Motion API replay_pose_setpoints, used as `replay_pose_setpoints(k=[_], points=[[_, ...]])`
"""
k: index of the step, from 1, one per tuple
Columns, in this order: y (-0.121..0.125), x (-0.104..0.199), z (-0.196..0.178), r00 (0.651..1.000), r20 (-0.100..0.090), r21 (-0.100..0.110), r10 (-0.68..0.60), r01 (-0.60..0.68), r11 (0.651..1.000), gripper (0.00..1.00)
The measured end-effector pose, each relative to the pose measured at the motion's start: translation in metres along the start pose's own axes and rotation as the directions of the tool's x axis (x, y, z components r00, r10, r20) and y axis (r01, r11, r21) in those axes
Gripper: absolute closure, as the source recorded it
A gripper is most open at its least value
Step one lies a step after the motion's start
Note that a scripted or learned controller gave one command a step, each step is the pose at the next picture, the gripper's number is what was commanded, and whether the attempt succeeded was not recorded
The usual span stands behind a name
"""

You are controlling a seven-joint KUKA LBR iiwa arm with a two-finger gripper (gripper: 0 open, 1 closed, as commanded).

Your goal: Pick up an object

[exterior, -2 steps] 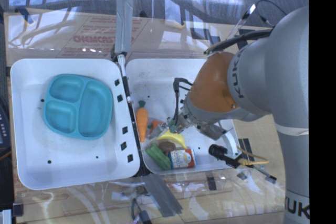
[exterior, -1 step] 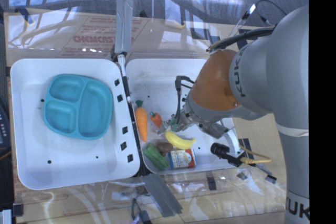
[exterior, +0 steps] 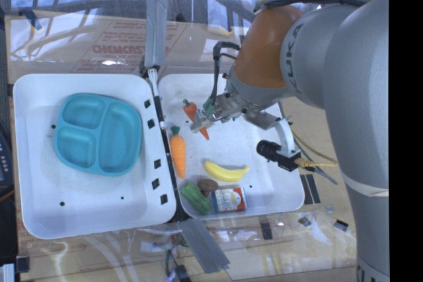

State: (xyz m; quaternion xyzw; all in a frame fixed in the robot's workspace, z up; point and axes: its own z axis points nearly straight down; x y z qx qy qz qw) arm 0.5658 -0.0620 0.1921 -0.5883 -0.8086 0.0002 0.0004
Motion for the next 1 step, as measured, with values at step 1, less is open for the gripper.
replay_pose_setpoints(k=[1], points=[[0.0459, -0.0071, 0.0012, 0.994, 0.0, 0.002, 0.111, -0.111, 0.994, 1.0]])
